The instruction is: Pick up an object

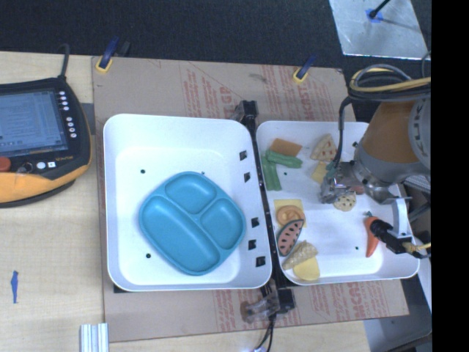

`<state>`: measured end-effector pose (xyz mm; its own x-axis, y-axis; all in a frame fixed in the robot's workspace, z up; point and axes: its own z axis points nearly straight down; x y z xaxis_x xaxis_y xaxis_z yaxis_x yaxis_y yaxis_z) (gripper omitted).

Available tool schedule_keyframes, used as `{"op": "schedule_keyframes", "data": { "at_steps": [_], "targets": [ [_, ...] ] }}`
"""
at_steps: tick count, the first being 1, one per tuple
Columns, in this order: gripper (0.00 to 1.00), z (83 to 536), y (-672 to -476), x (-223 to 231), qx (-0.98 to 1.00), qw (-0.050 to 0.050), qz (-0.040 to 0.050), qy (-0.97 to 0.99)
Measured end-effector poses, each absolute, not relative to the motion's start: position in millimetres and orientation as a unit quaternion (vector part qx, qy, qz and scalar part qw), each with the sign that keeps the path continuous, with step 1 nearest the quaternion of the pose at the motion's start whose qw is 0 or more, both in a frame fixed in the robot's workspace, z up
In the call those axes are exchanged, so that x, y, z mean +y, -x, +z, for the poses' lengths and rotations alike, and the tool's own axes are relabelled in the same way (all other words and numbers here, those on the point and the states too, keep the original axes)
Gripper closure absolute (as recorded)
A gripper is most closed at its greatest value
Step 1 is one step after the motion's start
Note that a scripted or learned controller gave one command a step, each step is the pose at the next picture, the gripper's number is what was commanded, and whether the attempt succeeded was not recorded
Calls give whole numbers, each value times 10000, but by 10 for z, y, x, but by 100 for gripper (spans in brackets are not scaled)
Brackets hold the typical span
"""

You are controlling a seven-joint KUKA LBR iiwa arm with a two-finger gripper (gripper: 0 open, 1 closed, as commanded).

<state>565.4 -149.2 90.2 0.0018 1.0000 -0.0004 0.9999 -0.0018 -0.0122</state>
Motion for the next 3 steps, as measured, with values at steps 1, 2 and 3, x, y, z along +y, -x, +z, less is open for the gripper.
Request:
{"op": "schedule_keyframes", "data": {
  "at_steps": [1, 2, 3],
  "targets": [
    [100, 1816, -5892, -1521, -7086, -31, -14, 7056],
    [0, 1761, -5872, -1514, -7084, 7, 11, 7058],
    [0, 871, -6571, -1715, -7096, 8, 17, 7046]
  ]
}}
